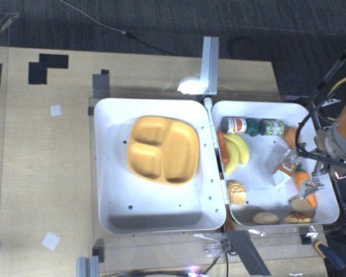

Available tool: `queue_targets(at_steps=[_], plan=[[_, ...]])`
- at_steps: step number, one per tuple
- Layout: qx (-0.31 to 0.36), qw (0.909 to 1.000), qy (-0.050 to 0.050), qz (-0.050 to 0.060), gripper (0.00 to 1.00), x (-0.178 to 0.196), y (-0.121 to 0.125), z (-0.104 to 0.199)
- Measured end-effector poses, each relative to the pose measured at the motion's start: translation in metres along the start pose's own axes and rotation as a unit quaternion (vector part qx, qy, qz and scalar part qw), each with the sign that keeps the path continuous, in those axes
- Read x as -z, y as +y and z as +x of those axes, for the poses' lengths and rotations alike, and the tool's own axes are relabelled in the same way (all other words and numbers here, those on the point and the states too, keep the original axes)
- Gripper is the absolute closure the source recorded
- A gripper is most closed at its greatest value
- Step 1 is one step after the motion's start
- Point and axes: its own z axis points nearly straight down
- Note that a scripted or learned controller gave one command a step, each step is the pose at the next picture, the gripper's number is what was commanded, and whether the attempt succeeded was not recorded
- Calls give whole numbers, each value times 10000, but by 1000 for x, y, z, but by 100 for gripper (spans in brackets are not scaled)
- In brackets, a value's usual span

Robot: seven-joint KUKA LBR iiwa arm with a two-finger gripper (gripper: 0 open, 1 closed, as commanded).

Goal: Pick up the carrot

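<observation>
As the gripper [311, 180] hovers, finger state unreadable, the carrot [303, 180] lies near the right bin's [259, 154] right wall.
Likely light, stiff, smooth plastic; best pinched across its thick orange middle.

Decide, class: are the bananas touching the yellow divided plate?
Apart. In the camera view the bananas lie in the right bin, the yellow divided plate in the left bin, with both bin walls between them.

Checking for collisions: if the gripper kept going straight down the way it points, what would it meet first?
Likely the carrot, just under the gripper in the right bin; depth is hard to judge.
</observation>
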Motion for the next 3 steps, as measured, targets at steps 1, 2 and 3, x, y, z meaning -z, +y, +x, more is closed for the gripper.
queue_targets(at_steps=[1,2,3], plan=[[-360,9993,-57,22,0,-62,-14,-44],[-324,9994,-85,26,100,-52,-12,-47],[-1153,9932,-145,40,100,-65,4,5]])
